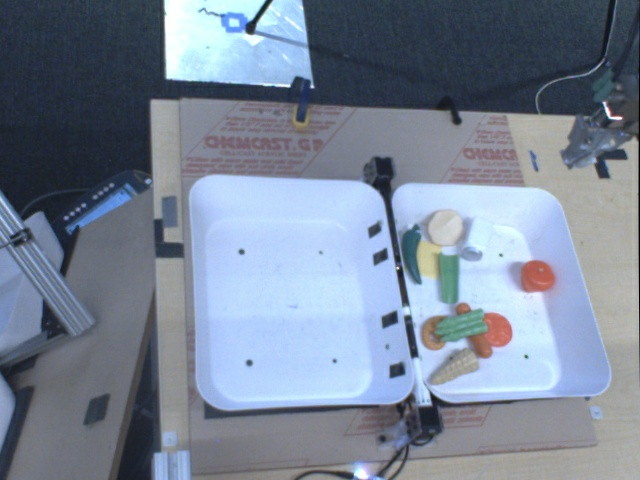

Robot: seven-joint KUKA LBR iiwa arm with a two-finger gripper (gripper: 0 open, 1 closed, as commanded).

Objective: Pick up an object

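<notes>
The right white bin point(575, 298) holds several toy foods. A beige round piece point(445, 227) lies near its back left, beside a yellow piece point(428, 260) and a dark green pepper point(411, 242). A green cylinder point(449, 276) lies just below them, with a small pale grey object point(470, 253) to its right. A red tomato point(538, 276) sits apart toward the right. Near the front left are a ridged green piece point(461, 325), an orange-red round piece point(498, 330), an orange disc point(432, 334) and a tan cone point(455, 366).
The left white bin point(290, 298) adjoins the right one along a black clipped seam point(400, 288). A grey metal fixture point(598, 136) with a cable stands at the bench's back right. A yellow and blue clamp point(300, 103) sits at the back edge.
</notes>
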